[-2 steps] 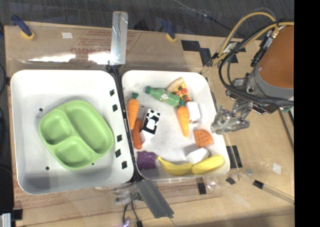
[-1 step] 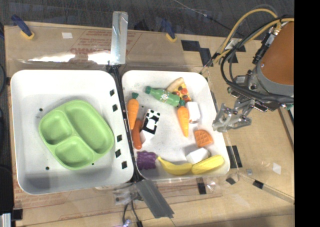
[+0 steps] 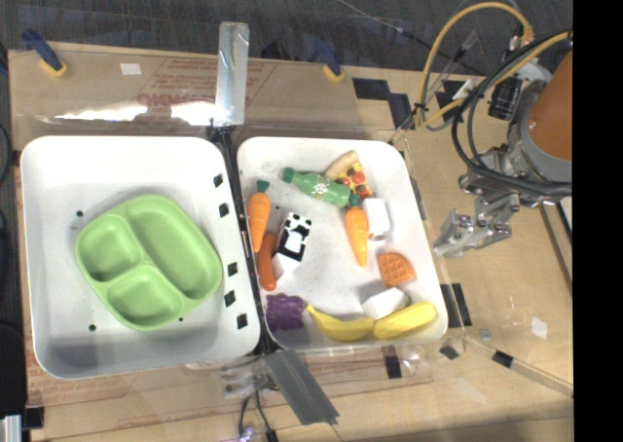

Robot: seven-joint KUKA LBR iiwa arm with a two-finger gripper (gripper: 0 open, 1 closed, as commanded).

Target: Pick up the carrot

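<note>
Right of the bins, over the table (image 3: pixel 487 313), metal two-finger pincer (image 3: pixel 470 234), opening impossible to tell, nothing visibly held; small orange toy carrot (image 3: pixel 357 233) mid right white bin (image 3: pixel 414 199); approach step, next reach leftward and descend.

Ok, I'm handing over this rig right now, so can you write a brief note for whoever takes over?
Gripper: over the bench to the right of the right bin, outside it, nothing visibly held.
Carrots: two in the right bin, one by its left wall, one mid-bin beside the green bottle.
Done: nothing yet.
Left: move over the bin, grasp a carrot, lift it.
</note>
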